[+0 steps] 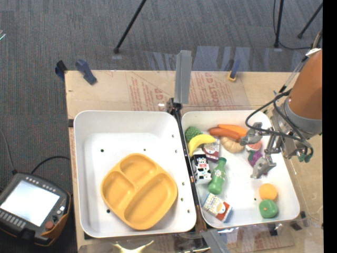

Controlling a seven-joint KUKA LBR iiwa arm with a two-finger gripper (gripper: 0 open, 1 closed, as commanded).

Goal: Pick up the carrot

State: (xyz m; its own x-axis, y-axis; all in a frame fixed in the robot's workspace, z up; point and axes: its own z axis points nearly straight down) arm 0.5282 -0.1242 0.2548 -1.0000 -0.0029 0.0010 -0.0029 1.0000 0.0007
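Across the bench sit two shallow white bins side by side, the left bin holding a yellow divided plate (three compartments, set at a slant toward its near side). Reaching in from the right, the arm hangs its gripper over the right bin, its fingers spread apart with nothing between them. Along the far side of that bin lies the carrot, a long orange piece lying roughly left to right, just left of the gripper and resting against a tan bread-like piece on its near side. Left of the carrot are a banana and a green leafy piece against the bin's left wall. Nearer the middle stands a green bottle, tilted, beside a small cow-print carton. A small printed box lies at the near edge. In the near right corner sit an orange and a green fruit, touching.
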